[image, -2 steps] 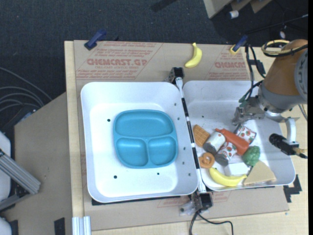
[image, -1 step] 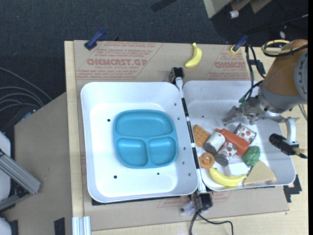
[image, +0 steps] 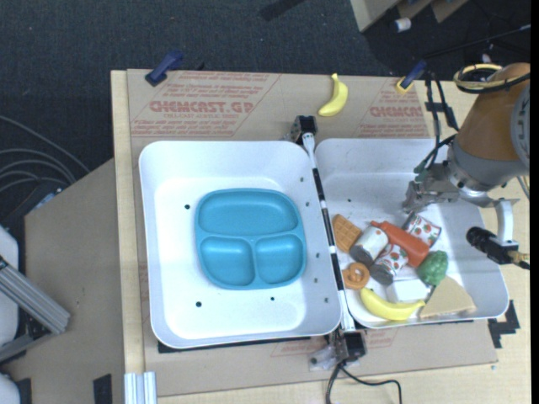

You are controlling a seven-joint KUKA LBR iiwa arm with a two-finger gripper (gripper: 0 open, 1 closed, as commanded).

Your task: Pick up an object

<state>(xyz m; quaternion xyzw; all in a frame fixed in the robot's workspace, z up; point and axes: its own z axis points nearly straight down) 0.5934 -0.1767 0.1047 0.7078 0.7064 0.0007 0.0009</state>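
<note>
My gripper (image: 418, 197) hangs over the upper middle of the right bin (image: 370, 162), just above the pile of toy food. Right below it lies a white strawberry-print carton (image: 424, 228), beside an orange carrot (image: 402, 238). A grey can (image: 369, 244) and a darker can (image: 388, 265) lie left of the carrot. A green vegetable (image: 433, 267), a tan wedge (image: 449, 299), a yellow banana (image: 388, 306), a small orange ring (image: 356, 274) and a waffle piece (image: 344, 231) fill the bin's lower half. I see nothing held in the gripper.
The left bin (image: 168, 293) holds a blue divided plate (image: 249, 236). A second yellow banana (image: 334, 98) lies on the cardboard behind the bins. The grey and orange arm (image: 493, 133) stands over the right bin's far right side.
</note>
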